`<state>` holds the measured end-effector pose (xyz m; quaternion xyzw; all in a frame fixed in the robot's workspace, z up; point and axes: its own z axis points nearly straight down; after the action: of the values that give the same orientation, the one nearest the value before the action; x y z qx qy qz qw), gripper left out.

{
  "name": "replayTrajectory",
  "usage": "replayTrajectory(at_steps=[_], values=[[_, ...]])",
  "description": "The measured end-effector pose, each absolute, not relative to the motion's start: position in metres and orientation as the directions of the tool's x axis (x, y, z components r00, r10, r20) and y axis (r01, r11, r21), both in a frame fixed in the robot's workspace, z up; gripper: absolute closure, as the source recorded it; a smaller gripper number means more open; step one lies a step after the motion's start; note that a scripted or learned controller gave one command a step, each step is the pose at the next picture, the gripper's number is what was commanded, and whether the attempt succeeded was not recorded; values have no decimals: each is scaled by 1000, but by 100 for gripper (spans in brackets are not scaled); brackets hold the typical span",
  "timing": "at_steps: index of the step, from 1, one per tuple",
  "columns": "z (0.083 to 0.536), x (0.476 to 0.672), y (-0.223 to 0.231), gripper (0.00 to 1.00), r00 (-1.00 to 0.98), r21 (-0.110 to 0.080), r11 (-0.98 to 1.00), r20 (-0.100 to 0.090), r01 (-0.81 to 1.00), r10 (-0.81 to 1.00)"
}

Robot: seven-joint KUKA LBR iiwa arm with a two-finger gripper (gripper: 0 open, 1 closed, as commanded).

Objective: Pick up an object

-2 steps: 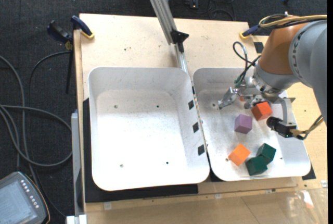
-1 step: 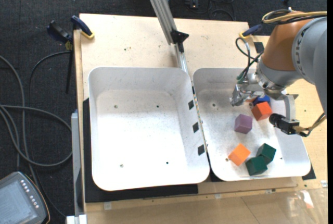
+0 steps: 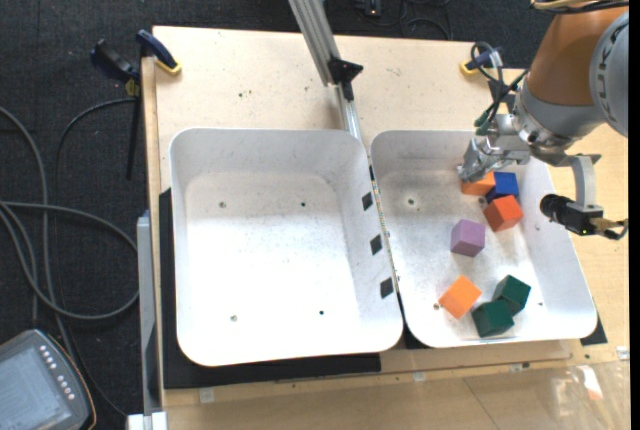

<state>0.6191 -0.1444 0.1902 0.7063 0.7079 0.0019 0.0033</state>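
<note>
A: Nearest the camera, two dark green blocks [image 3: 503, 305] are seen touching each other at the near edge of the right bin [image 3: 565, 263], with an orange block [image 3: 460, 297] just to their left.

B: And farther in?

A: A purple block [image 3: 467, 237] is found mid-bin. Beyond it, a red-orange block [image 3: 503, 211], a blue block [image 3: 505, 184] and a second orange block [image 3: 477, 185] are clustered near the far right.

B: Gripper position?

A: The gripper [image 3: 483, 161] is lowered over that far cluster, right at the second orange block. Whether it is released or clenched cannot be told; the tip is masked by the wrist housing.

B: Progress?

A: Nothing is seen lifted. Every block is judged to be resting on the bin floor, so the approach looks made, while the grasp and lift are left to be done. The left bin [image 3: 200, 218] is not involved.

B: Any text, labels, brands?

A: None legible. Small black marks are noted on the divider between the bins, but nothing can be read on them.
</note>
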Motion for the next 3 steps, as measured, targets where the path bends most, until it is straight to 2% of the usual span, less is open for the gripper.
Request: replayTrajectory(at_steps=[1, 3], values=[[244, 621, -145, 100, -3, 7, 3, -2, 1000, 1000], [255, 610, -44, 100, -9, 0, 9, 2, 1000, 1000]])
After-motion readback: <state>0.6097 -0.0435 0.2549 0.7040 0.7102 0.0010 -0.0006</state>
